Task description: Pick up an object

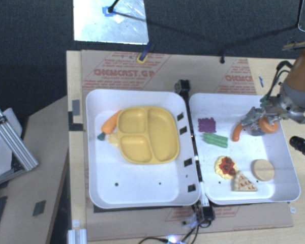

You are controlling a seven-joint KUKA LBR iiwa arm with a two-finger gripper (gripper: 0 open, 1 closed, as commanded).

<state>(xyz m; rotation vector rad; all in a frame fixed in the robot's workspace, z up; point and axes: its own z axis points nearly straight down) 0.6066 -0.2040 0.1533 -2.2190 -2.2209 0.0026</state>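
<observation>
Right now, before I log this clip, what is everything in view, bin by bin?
bins: 2, white, side by side on the bench; left bin, right bin
divided plate: 1, yellow, middle of the left bin
carrot: 1, orange, left bin, against the plate's left edge
grapes: 1, purple, right bin, upper left
green vegetable: 1, green, just below the grapes
sausage: 1, orange-red, right bin, just left of the gripper
pizza piece: 1, yellow and red, lower middle of the right bin
waffle slice: 1, tan, lower edge of the right bin
round disc: 1, beige, lower right of the right bin
gripper: 1, grey, low over the right bin's upper right
</observation>
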